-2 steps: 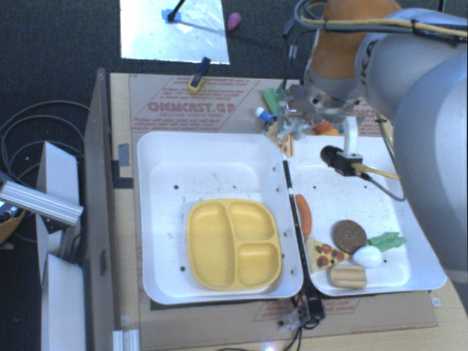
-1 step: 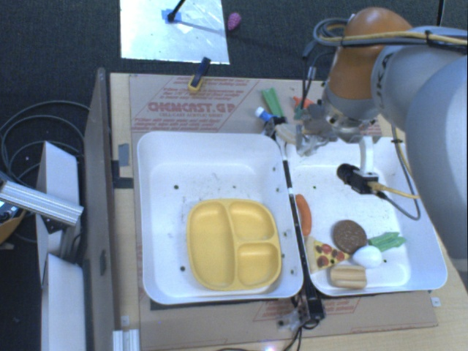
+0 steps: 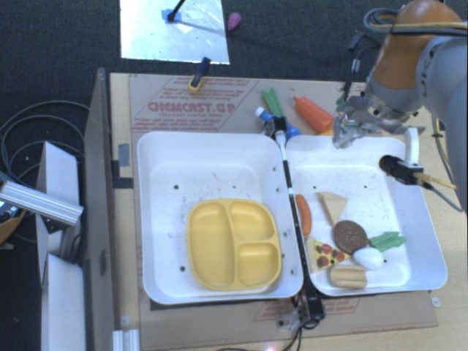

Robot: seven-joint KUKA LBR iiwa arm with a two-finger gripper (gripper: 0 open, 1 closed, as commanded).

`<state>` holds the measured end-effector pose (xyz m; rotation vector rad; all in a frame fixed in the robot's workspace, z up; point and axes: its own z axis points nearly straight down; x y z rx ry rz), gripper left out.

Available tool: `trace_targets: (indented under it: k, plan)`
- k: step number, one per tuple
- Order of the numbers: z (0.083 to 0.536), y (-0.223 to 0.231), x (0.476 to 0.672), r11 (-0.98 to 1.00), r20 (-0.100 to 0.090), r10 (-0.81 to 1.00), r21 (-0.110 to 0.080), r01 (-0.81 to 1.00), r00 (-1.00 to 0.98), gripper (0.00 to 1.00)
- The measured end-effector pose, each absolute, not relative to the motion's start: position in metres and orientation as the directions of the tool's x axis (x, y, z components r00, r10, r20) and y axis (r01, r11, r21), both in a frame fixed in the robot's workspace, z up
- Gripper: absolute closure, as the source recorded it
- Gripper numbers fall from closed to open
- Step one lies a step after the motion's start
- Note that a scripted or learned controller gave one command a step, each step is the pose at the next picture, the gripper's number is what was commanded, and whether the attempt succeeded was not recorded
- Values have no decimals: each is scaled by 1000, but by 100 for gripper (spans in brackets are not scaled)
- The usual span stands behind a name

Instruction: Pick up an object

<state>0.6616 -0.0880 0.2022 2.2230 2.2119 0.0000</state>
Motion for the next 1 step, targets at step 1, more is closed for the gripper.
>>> trace_targets:
  k: [1]
  plan:
    - [203, -129, 654, -3, -2, 1000, 3, 1000, 3, 100]
